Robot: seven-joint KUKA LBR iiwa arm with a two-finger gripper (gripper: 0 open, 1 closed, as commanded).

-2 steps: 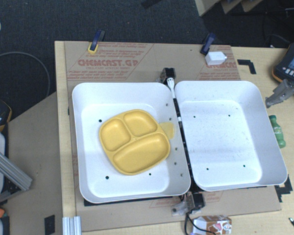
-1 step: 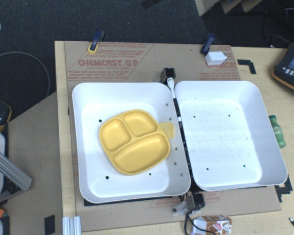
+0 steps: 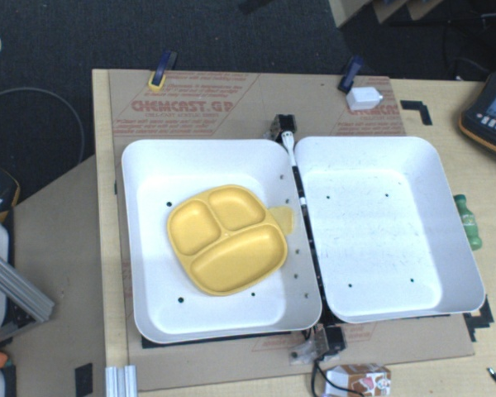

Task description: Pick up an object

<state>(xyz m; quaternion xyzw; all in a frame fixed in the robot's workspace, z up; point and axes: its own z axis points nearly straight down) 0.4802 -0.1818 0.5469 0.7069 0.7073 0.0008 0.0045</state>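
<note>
In the camera view, two shallow white bins are seen side by side on a brown board [image 3: 231, 98]. A yellow divided plate [image 3: 226, 238], with three compartments, is lying flat in the left bin [image 3: 149, 304], near its middle and slightly towards the edge shared with the right bin [image 3: 388, 222]. A small yellow tab is seen at the plate's right side. The state of the gripper cannot be told.
</note>
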